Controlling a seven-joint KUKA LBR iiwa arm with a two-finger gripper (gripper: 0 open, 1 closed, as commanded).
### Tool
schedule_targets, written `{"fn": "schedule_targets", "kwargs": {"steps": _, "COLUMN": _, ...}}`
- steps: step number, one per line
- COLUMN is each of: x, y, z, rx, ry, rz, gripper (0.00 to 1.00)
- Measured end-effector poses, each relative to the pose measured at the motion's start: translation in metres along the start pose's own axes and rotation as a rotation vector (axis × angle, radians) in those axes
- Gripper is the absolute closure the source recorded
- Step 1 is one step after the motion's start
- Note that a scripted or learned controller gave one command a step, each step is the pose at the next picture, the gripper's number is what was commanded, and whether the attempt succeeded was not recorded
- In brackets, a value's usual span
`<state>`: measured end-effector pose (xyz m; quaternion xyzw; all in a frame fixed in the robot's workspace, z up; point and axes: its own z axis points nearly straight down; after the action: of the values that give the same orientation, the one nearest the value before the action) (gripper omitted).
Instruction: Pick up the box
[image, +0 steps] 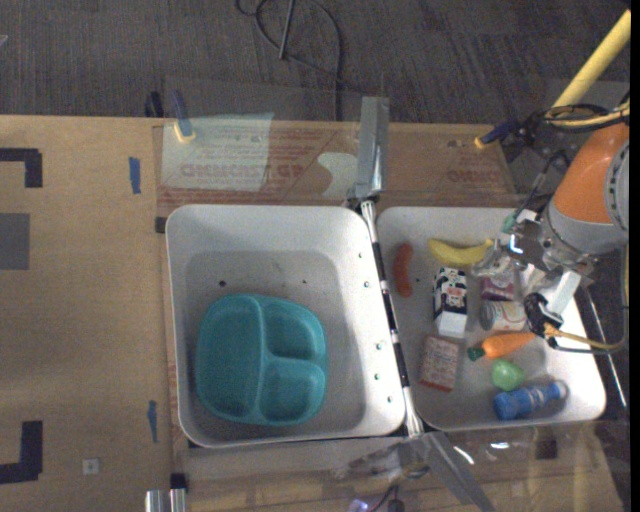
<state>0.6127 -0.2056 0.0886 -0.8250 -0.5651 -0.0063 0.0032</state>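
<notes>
Box (452, 301) upright at center of right bin (590, 400), wedged w/ carton (499, 297) & carrot (503, 345); gripper (512, 262) just beside, fingers' state unclear — risks snagging neighbors or tipping box.

Faint reddish lettering on the clear sheet (262, 155) is too blurred to read.
</notes>
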Motion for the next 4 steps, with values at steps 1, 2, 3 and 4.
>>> {"fn": "schedule_targets", "kwargs": {"steps": 1, "x": 0.019, "y": -0.026, "z": -0.04, "rx": 0.002, "ry": -0.015, "rz": 0.215, "gripper": 0.0}}
{"fn": "schedule_targets", "kwargs": {"steps": 2, "x": -0.007, "y": -0.038, "z": -0.004, "rx": 0.0, "ry": -0.014, "rz": 0.263, "gripper": 0.0}}
{"fn": "schedule_targets", "kwargs": {"steps": 3, "x": -0.007, "y": -0.038, "z": -0.014, "rx": 0.0, "ry": -0.015, "rz": 0.263, "gripper": 1.0}}
{"fn": "schedule_targets", "kwargs": {"steps": 4, "x": 0.021, "y": -0.051, "z": -0.088, "rx": 0.001, "ry": -0.014, "rz": 0.115, "gripper": 1.0}}
